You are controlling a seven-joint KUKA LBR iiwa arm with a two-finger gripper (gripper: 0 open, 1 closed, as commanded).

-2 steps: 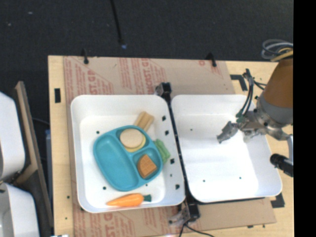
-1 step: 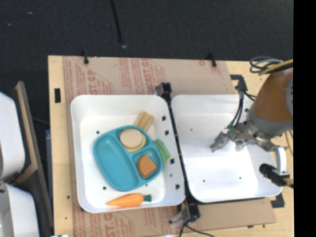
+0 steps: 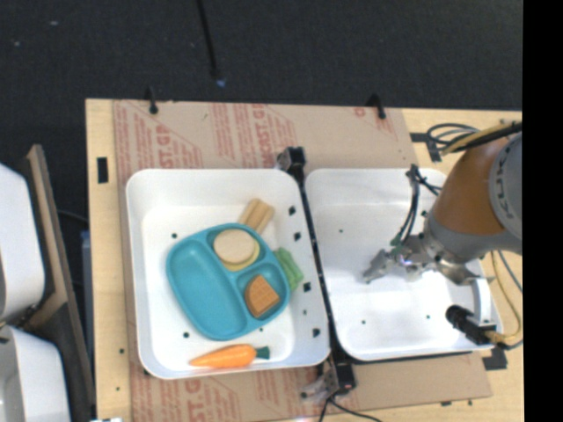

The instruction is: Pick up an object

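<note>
We see the gripper (image 3: 380, 268) low in the right bin (image 3: 352, 200), can't tell its grasp state; blue tray (image 3: 207, 293) and carrot (image 3: 224, 356) sit in the left bin (image 3: 154, 236).

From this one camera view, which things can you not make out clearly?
- Tool: small and blurred over the right bin, so its finger state is unreadable.
- Green object: partly hidden behind the blue tray; its identity is unclear.
- Arm: cut off by the frame's right side.
</note>
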